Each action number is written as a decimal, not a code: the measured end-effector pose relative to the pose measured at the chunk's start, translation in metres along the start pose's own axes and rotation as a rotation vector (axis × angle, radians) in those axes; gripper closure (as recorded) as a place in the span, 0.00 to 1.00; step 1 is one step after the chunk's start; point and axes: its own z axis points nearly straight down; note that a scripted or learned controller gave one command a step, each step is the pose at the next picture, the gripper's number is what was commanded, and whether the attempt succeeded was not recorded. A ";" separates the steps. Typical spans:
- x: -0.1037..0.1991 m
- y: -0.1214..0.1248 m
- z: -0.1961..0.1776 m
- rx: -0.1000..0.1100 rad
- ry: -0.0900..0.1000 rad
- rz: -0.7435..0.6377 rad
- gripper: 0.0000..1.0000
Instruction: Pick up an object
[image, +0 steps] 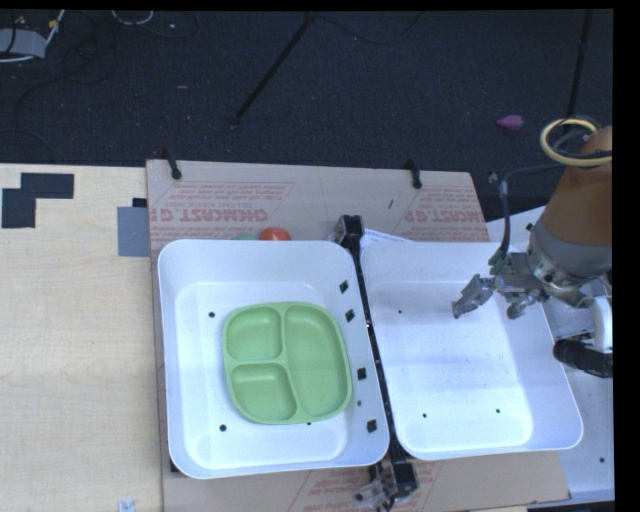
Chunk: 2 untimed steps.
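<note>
Nearest the camera, along the bottom of the view, the front rims of the two white bins sit side by side on a sheet of printed cardboard (300, 205) laid over the tabletop (70, 350). Inside the left bin (190, 440) lies a green divided plate (287, 361), flat on the floor and roughly centred, its three compartments facing up. It looks like the only thing in either bin to pick. The right bin (480, 440) shows bare white floor in front of the arm.

Further back, over the upper right part of the right bin, the gripper (495, 297) hangs from the grey-and-orange arm. Its two fingers stand apart with nothing between them, and they are well apart from the plate, across the divider between the bins.

Beyond the left bin's far rim, a small orange-red object (275, 235) rests on the cardboard, outside both bins.

By my reading the task is at its start: no grasp is made, and the reach, the closing and the lift are all left to do.
</note>
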 end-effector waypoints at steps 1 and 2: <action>0.000 0.003 -0.008 -0.013 -0.002 -0.002 0.00; 0.007 0.010 0.046 -0.009 -0.001 -0.005 0.00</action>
